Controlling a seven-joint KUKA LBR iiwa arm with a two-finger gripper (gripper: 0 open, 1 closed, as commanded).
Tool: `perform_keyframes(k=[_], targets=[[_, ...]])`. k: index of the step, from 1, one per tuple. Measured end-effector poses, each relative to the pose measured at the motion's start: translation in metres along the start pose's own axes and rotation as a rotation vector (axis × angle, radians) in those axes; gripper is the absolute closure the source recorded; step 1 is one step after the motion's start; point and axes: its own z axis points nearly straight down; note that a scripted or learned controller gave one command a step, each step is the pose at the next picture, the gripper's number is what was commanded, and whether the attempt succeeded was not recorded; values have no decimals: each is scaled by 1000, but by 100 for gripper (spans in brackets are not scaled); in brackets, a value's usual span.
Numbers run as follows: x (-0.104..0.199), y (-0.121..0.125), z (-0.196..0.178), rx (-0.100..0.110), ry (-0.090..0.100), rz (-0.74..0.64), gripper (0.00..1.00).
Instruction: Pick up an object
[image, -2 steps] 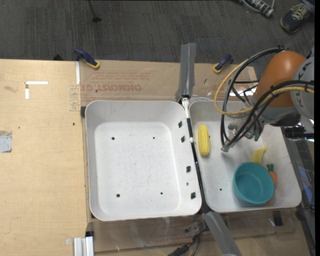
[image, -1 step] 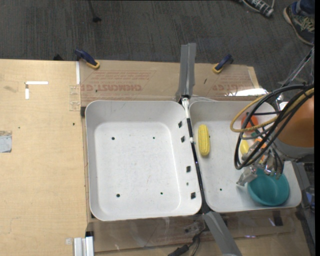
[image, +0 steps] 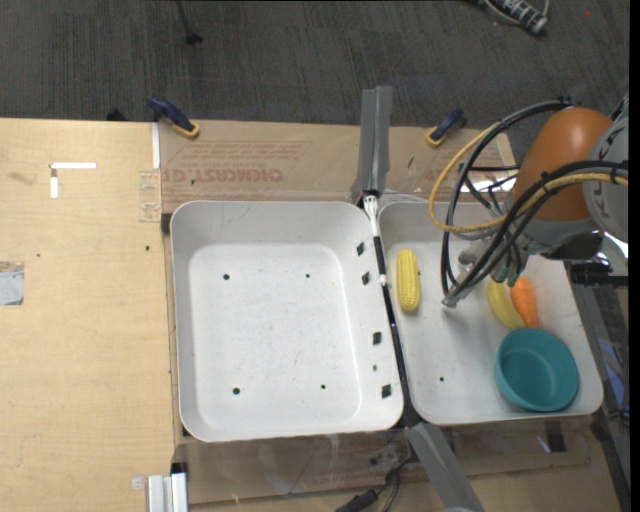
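Dark carpet runs across the top of the frame, and below it a pale wooden worktop (image: 80, 330) carries my two white bins side by side. The left bin (image: 200, 330), at centre frame, has only small dark marks on its floor. The right bin (image: 440, 395), toward the lower right, holds everything I could take: a corn cob (image: 407, 279) lying lengthwise near the divider, a yellow piece (image: 503, 304) touching an orange piece (image: 524, 301), and a teal bowl (image: 538, 368) just below them.

My arm comes in from the right edge, its orange band (image: 567, 165) high in the upper right, with black and yellow cables looping down in front of it. My gripper (image: 455, 292) hangs over the right bin between the cob and the yellow piece. Nothing sits in the jaws that I can see; whether they stand apart or closed I cannot tell, since the cables and wrist cover them.

I judge this to be the approach, with the pick not yet made. The cob looks the best target: it lies apart from the rest, so I should centre over its middle and span its narrow width. The yellow and orange pieces are crowded, and the bowl's rim would likely slip.
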Motion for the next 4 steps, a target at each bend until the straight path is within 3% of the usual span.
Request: perform_keyframes(k=[1, 2, 3, 4], targets=[[81, 1, 1, 1, 3, -30, 0], [-1, -6, -48, 0, -1, -60, 0], [-2, 47, 1, -1, 1, -159, 0], [38, 32, 0, -1, 2, -113, 0]])
